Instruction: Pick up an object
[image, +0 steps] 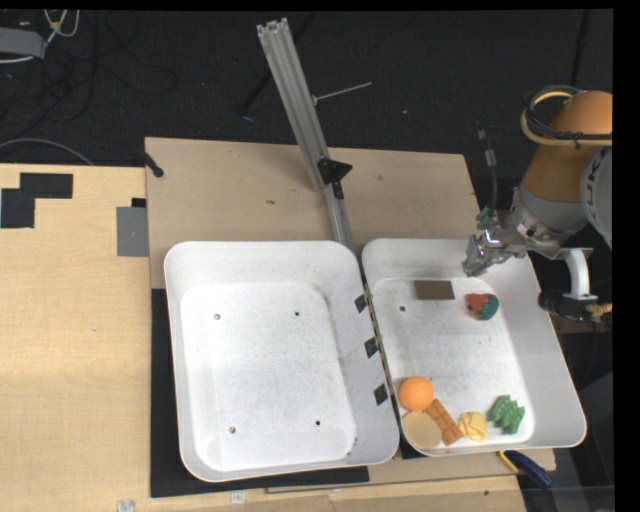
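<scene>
The right bin (540, 370) holds a flat brown block (434, 290) near its far edge and a small red and green piece (483, 306) beside it. At the near end lie an orange ball (416, 392), a tan and orange cone-like piece (432, 423), a pale yellow lump (472, 427) and a green toy (507, 413). My gripper (480, 255) hangs over the bin's far right corner, just above and right of the brown block, with nothing seen in it. Its tips are too small to read.
The left bin (262, 360) sits beside the right one, with black clips (371, 345) along the shared rim. A slanted aluminium rail (303, 120) rises behind the bins. The grey arm with its orange band (570, 150) enters from the right.
</scene>
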